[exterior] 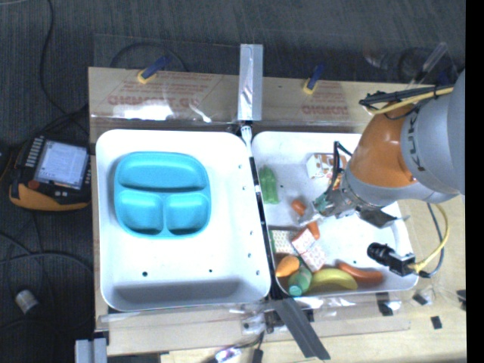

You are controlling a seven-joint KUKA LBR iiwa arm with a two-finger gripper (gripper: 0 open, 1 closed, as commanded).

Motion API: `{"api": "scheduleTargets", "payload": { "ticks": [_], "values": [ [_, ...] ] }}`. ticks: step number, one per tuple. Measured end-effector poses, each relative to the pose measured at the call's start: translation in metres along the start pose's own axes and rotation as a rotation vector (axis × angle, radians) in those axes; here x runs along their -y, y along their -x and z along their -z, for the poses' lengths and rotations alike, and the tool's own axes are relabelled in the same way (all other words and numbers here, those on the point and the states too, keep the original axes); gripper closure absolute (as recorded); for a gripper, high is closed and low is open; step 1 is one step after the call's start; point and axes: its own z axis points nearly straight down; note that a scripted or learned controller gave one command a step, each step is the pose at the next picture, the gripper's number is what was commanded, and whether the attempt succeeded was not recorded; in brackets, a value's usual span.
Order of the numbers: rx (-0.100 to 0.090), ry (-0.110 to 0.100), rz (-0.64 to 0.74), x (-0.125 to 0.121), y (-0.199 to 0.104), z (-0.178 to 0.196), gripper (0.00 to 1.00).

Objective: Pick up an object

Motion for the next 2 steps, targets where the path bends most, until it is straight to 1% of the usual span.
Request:
{"api": "scheduleTargets", "payload": {
  "ticks": [1,2],
  "values": [
    [-0.001,-0.017,-0.116,-0.088,-0.033,0.082,1.00],
    [-0.001,-0.019,-0.201,-0.110,-0.027,0.081,1.00]
  ]
}}
